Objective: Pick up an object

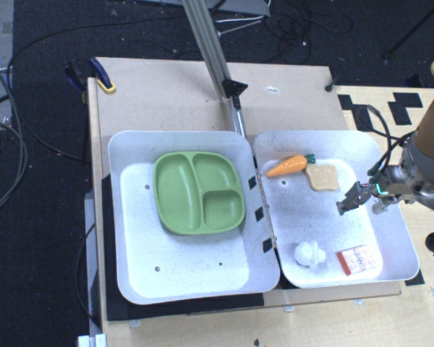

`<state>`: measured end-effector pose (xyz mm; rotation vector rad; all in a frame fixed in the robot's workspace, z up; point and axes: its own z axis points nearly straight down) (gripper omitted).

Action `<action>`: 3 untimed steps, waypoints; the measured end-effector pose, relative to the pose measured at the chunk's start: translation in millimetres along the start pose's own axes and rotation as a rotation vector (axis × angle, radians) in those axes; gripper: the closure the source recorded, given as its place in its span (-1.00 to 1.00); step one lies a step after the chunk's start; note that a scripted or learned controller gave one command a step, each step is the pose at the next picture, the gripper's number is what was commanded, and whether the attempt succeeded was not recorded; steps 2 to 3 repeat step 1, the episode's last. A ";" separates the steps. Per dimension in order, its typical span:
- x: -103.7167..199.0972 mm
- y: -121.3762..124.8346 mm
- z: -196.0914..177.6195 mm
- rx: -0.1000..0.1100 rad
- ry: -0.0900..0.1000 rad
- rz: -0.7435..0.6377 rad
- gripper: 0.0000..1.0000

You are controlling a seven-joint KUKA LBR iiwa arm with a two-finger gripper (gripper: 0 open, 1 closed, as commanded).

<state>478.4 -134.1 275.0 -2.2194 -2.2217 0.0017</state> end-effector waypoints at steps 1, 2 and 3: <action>0.0 0.3 -0.6 -0.002 0.000 0.000 -1.00; 0.0 0.3 -0.6 -0.002 0.000 0.000 -1.00; 0.0 0.3 -0.6 -0.002 0.000 0.000 -1.00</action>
